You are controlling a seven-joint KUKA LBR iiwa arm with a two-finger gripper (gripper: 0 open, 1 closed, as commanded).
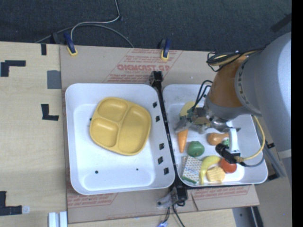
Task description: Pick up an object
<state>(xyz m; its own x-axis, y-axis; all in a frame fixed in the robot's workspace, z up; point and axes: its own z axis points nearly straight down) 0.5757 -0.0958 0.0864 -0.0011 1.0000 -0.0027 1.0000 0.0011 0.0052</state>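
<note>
fingers (pixel 185 123) low in the right bin (pixel 255 176) above the carrot (pixel 182 140); their spread can't be told

- A dark grey-blue carpeted floor (pixel 142 8) fills the top of the view.
- A thin pale cable (pixel 102 22) loops across that floor.
- A light wooden bench top (pixel 28 141) spreads below, marked with black tape pieces (pixel 47 113).
- A brown cardboard sheet (pixel 137 65) with red print lies on the bench.
- Two blue-and-yellow clamps (pixel 71 46) grip the cardboard's far edge.
- The lighting is even and soft.
</note>
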